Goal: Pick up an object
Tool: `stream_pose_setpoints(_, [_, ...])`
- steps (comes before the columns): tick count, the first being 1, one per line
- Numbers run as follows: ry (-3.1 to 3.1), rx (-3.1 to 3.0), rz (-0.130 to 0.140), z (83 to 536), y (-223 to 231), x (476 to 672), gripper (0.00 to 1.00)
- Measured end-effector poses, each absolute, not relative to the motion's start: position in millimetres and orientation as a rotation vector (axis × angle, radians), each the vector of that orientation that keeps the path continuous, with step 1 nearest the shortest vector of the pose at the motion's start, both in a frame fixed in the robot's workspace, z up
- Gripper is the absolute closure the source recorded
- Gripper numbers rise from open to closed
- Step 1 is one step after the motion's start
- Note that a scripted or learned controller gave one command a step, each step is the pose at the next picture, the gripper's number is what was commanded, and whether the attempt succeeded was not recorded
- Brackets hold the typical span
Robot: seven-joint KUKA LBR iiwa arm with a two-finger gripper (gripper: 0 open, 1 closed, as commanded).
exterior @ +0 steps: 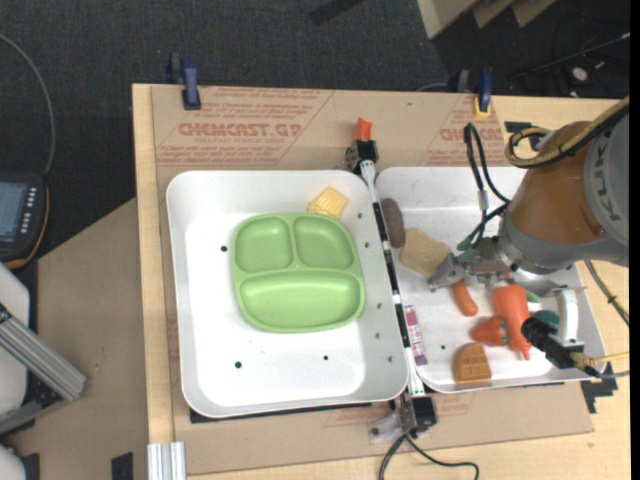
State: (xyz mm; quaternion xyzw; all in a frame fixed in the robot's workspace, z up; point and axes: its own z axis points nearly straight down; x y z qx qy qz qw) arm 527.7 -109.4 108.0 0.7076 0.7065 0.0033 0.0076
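- The arm (560, 203) reaches in from the right, its orange band and grey wrist hanging over the far right part of the right bin (440, 183).
- The gripper (452, 271) sits low over the middle of the right bin, with metal parts pointing left toward the bin's centre; whether its pincer is open or closed cannot be told from this slant, and nothing can be seen held in it.
- Just left of the gripper tip lies a tan, wedge-shaped toy food piece (423, 253), near the bin's left wall.
- Farther back along that left wall rests a dark brown oblong piece (392, 221).
- Just below the gripper lies a small orange sausage-like piece (464, 297), tilted.
- To its right is a toy carrot (513, 311), orange with a green end, and touching it on the near left side a small red-orange piece (489, 330).
- A brownish bread-like piece (472, 362) lies near the front wall of the right bin.
- A pink and white stick-like item (413, 334) lies along the divide between the two bins, toward the near side.
- The left bin (200, 348) holds a green divided plate (297, 272) with three compartments, set about in its middle.
- A yellow, cracker-like piece (327, 204) lies just beyond the plate's far edge, near the far wall of the left bin.
- Both bins rest on a brown board (250, 128) printed with red lettering, with blue clamps (186, 78) on its far edge.
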Motion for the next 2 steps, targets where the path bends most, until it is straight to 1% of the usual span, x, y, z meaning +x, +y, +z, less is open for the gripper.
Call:
stream_pose_setpoints(1, [2.207,2.21,0.012,118.4,-109.3,528.4,1.0])
stream_pose_setpoints(2, [2.207,2.212,0.012,117.8,-109.3,528.1,0.0])
